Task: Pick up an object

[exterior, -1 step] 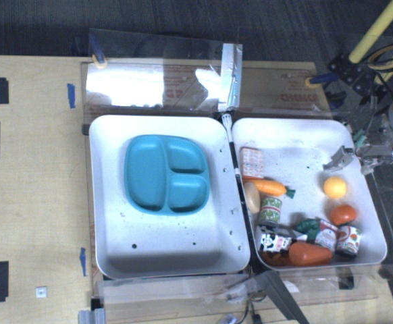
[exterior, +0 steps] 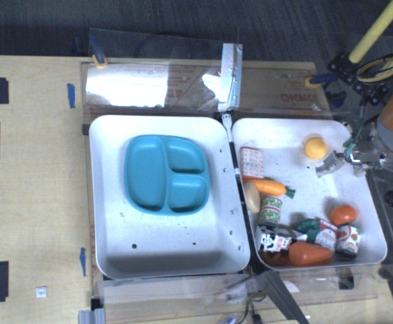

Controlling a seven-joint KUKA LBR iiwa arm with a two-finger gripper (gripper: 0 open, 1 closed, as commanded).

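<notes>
Two shallow white bins sit side by side; the left bin (exterior: 109, 241) holds one blue divided tray (exterior: 166, 174) near its centre, and the right bin (exterior: 277, 130) holds all the small items. Counted left to right in the right bin: one pinkish packet (exterior: 252, 162) at 10 o'clock, one pale oval piece (exterior: 251, 197) against the left wall at 9 o'clock, one carrot (exterior: 269, 187) just beside it, one green-labelled can (exterior: 270, 211) near centre, one black-and-white carton (exterior: 273, 241) at 7 o'clock, one long red piece (exterior: 309, 253) at 6 o'clock, one dark green item (exterior: 309, 227) above it, one yellow ball (exterior: 315, 148) at 1 o'clock, one red-and-white can (exterior: 326, 235) and one tomato (exterior: 343, 214) at 4 o'clock, and one small jar (exterior: 348, 240) at 5 o'clock. The gripper (exterior: 333, 163) hangs at 2 o'clock, near the yellow ball but apart from it; whether it is open or closed cannot be told, and nothing is visibly held. Risks, as a judgement: the ball is the nearest candidate, and a round body is likely to roll away if contacted off-centre. The lower cluster is packed, with items touching, so a descent there may strike a neighbour or lift two pieces. Items against the wall leave little clearance on that side.
</notes>
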